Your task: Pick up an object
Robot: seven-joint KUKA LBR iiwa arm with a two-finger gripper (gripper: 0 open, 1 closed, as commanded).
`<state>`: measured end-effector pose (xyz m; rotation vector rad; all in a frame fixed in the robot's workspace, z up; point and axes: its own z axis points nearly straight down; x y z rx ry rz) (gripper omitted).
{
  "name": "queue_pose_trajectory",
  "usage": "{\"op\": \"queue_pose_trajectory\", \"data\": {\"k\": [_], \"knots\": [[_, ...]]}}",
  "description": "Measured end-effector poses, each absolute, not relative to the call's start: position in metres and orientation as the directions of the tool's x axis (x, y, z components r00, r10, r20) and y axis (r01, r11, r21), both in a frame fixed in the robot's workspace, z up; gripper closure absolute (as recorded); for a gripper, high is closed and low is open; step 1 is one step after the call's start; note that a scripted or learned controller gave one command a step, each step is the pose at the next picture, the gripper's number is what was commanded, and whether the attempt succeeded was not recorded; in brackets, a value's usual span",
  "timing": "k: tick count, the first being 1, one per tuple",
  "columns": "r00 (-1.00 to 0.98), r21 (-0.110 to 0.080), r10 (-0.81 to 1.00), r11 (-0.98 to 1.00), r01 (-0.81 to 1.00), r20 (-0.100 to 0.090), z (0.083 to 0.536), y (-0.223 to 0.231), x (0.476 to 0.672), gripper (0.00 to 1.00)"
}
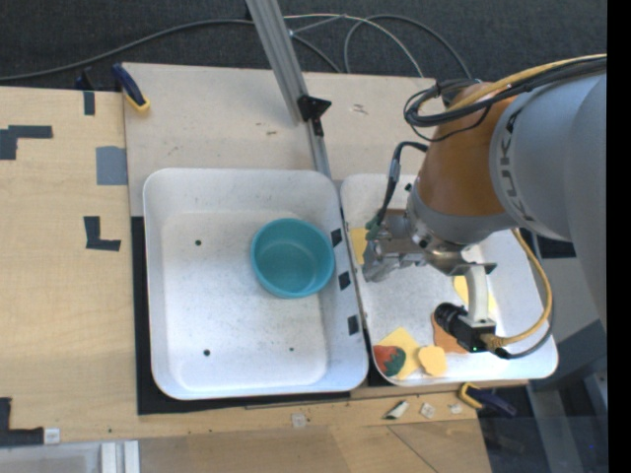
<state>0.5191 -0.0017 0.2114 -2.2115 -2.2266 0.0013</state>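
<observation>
A teal bowl stands upright in the left bin, right of its middle. My gripper hangs over the left part of the right bin, close to the divide between the bins. A bit of yellow and green shows just beside it at the bin's left wall. Near the right bin's front edge lie a yellow, red and green piece, a small yellow piece, and an orange piece partly behind a black cable end. A yellow-white piece lies right of the gripper.
A slanted metal pole crosses above the left bin's back right corner. Black clips sit on the wall between the bins. A yellow-handled clamp lies at the bench's back left. The arm's body covers most of the right bin.
</observation>
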Motion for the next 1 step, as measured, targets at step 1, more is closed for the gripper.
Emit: {"op": "queue_pose_trajectory", "data": {"k": [1], "knots": [[-0.007,-0.003,1.000,0.007,1.000,0.002,0.2076,0.0493,0.5163,1.00]]}}
